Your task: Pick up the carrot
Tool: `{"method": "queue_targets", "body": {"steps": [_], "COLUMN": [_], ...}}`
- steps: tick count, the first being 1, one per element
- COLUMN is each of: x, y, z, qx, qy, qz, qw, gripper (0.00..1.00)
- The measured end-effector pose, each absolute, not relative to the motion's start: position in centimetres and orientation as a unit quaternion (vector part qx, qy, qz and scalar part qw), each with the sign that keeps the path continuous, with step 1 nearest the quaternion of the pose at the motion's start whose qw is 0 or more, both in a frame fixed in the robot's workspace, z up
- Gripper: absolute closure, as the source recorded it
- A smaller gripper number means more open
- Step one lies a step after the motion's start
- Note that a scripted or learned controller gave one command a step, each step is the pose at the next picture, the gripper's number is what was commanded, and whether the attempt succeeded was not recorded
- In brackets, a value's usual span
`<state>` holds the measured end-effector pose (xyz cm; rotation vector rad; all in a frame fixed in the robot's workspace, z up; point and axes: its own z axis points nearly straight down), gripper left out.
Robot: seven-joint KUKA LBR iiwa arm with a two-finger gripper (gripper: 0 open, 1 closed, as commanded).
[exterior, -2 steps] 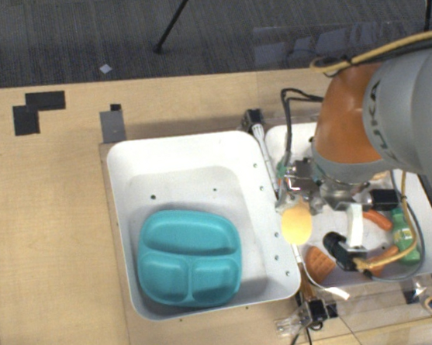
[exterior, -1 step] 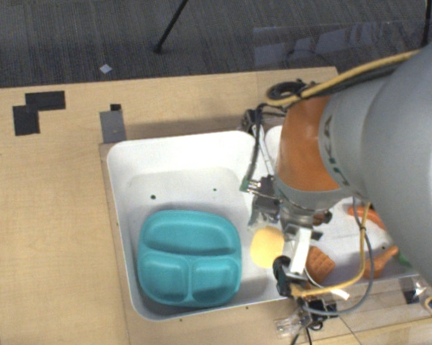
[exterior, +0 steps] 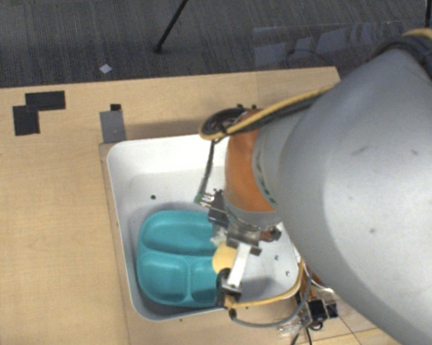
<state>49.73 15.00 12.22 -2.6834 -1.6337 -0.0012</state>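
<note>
Camera view: arm (exterior: pixel 359 189) down in a white bin (exterior: pixel 152 164).
Gripper (exterior: pixel 224 235) hung beside a teal object (exterior: pixel 172 263); whether open or closed, and where the carrot lay, could not be told.

Dish (exterior: pixel 168 261) in the bin (exterior: pixel 152 164), against its near wall.

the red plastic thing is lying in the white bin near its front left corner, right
Only the colour is wrong: the plastic thing is teal, not red. The camera view shows it lying in the white bin near its front left corner, as you said.
</note>
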Motion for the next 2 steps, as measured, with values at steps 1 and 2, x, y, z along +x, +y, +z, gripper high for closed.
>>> {"method": "queue_targets", "body": {"steps": [1,2], "x": [49.89,49.99], "y": [15.01,15.07], "z": [13.33,14.30], "qx": [-0.852,-0.849], "qy": [-0.524,-0.528], "qz": [-0.0007,-0.0004], "qw": [0.002,0.003], "gripper": [1.00,1.00]}}
